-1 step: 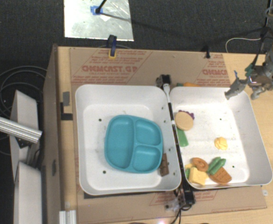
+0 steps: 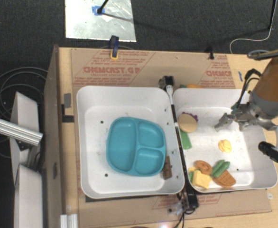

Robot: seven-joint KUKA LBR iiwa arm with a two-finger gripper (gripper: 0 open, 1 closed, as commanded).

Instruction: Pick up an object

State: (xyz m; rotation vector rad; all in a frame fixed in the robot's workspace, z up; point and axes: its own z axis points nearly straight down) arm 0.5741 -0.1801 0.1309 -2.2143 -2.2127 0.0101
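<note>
My gripper (image 2: 234, 121) hangs over the right bin (image 2: 267, 175), in its upper right part, fingers spread open with nothing between them. Just below and left of it a small yellow toy food piece (image 2: 225, 146) lies on the bin floor. A tan round bun (image 2: 188, 123) with a purple piece (image 2: 193, 115) behind it rests against the bin's left wall, and a green piece (image 2: 185, 140) lies under it. At the front sit an orange pretzel-like piece (image 2: 203, 166), a yellow wedge (image 2: 201, 179), a green vegetable (image 2: 220, 167) and an orange wedge (image 2: 226, 179).
The left bin (image 2: 94, 108) holds a blue divided plate (image 2: 135, 146). A small brown piece (image 2: 167, 167) lies at that bin's front right corner by the divider. An orange object (image 2: 194, 86) sits behind the right bin's rear rim. The arm's grey wrist (image 2: 267, 103) overhangs the right wall.
</note>
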